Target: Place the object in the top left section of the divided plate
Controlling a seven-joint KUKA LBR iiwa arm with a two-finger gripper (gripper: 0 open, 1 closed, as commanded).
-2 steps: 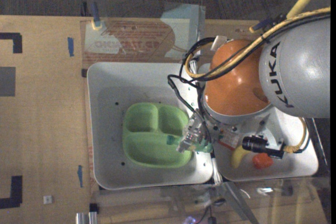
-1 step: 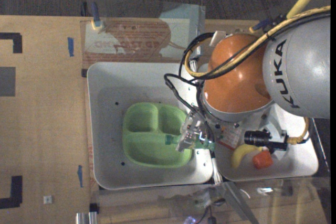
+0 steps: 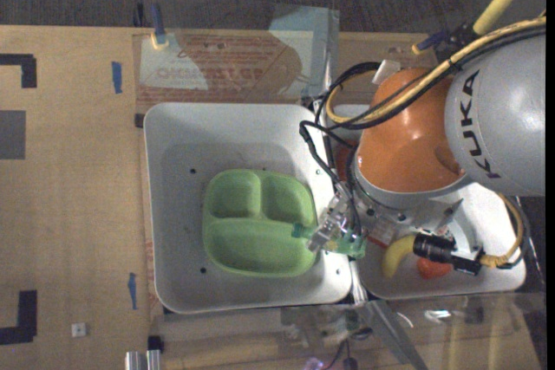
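Tan bench (image 3: 69, 212) bearing two white bins (image 3: 173, 152) side by side

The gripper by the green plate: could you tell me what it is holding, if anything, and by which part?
It cannot be told: the gripper sits at the divided plate's right edge, with something green at its tip too blurred to identify.

We read one word clearly: "KUKA", in dark capital letters on the grey arm (image 3: 507, 113), running sideways down its casing beside the orange band (image 3: 408, 143). Above the left white bin (image 3: 173, 152) lies a flat brown sheet (image 3: 221, 65) under clear film, and it carries lines of pale print, but we cannot make out any of the letters; they are too small and blurred to read.
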